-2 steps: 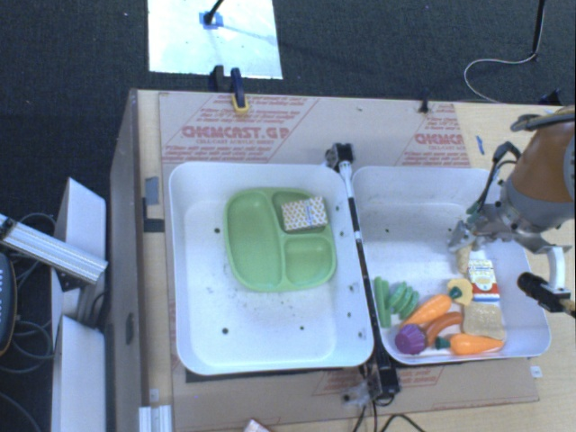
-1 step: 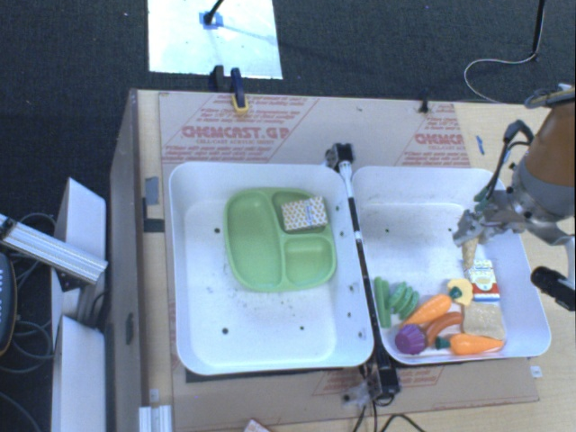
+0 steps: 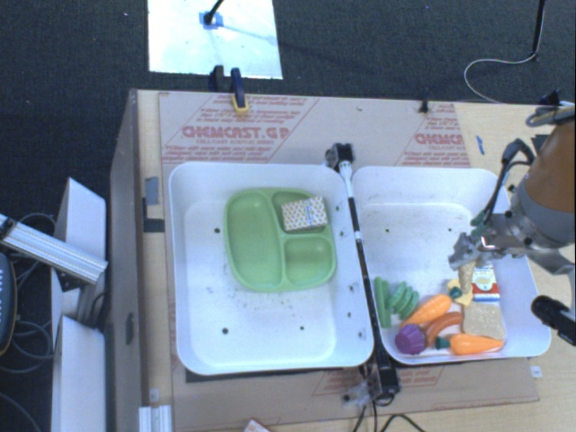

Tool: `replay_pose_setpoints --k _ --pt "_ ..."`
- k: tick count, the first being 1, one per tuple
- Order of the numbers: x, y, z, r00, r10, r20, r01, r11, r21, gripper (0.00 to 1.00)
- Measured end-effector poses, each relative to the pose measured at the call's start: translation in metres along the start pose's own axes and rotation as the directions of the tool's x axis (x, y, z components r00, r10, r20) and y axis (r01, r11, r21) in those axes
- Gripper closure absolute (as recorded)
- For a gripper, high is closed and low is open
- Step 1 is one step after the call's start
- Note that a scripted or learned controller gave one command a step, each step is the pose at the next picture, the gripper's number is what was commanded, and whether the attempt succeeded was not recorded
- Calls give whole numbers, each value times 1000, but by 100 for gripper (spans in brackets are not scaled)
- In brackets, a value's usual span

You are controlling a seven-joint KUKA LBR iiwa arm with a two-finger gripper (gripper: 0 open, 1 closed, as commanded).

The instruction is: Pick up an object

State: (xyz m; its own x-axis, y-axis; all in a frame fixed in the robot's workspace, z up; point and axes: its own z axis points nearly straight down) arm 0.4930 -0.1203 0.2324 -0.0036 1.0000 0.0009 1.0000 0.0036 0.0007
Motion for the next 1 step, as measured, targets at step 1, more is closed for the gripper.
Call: replay_pose_setpoints --k 1 --pt "70 -5 -20 1000 -1 1 1 1000 -2 100"
